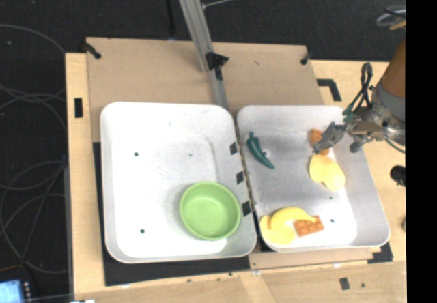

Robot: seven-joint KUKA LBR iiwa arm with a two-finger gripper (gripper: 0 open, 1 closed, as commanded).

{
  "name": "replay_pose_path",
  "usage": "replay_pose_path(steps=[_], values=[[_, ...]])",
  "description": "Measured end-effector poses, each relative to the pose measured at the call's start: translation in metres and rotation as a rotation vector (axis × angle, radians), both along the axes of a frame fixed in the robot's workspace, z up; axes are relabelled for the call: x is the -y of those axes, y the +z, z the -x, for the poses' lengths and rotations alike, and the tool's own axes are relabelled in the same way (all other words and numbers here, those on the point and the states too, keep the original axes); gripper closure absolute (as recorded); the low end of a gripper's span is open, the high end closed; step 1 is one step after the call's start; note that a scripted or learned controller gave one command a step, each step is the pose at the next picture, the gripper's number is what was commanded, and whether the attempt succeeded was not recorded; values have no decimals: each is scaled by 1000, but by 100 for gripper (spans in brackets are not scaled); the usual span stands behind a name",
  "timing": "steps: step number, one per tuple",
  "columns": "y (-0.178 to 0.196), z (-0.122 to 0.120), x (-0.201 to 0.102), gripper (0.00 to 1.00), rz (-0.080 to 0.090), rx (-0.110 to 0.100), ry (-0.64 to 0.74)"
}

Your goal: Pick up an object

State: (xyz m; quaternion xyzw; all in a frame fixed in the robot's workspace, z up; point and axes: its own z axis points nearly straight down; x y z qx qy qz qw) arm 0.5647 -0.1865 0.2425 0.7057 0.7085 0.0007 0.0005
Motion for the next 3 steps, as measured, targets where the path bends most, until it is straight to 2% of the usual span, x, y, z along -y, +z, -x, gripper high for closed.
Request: replay_pose_path(steps=[1,3], values=[[0,0,0,0,0,0,0],[-118,6,3,0,2,-7,-5]])
